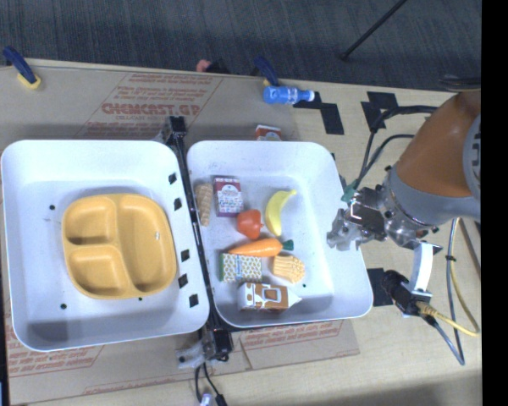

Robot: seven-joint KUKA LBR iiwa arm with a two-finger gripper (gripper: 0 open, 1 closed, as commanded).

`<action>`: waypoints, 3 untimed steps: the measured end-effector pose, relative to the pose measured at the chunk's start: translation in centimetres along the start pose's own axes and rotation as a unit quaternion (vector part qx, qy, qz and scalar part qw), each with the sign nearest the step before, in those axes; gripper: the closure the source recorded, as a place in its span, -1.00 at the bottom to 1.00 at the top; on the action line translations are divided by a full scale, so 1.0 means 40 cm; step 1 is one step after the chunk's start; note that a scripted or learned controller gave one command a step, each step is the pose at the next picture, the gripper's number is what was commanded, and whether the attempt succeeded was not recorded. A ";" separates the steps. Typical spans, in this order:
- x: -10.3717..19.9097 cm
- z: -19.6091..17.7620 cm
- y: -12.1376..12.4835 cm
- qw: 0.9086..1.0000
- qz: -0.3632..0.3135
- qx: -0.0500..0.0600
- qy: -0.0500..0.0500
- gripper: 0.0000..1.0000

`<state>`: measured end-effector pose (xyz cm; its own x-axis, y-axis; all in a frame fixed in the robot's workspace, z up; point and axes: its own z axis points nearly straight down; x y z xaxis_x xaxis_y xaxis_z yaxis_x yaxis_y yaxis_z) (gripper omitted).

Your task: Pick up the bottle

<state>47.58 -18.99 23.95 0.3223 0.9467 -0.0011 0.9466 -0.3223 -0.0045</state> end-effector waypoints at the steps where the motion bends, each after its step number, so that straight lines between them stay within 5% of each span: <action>1: -0.033 0.030 0.012 0.998 0.060 0.001 0.001 1.00; 2: 0.066 -0.007 -0.021 0.994 0.108 -0.001 0.000 1.00; 3: 0.022 0.063 -0.008 0.966 0.258 0.002 0.001 1.00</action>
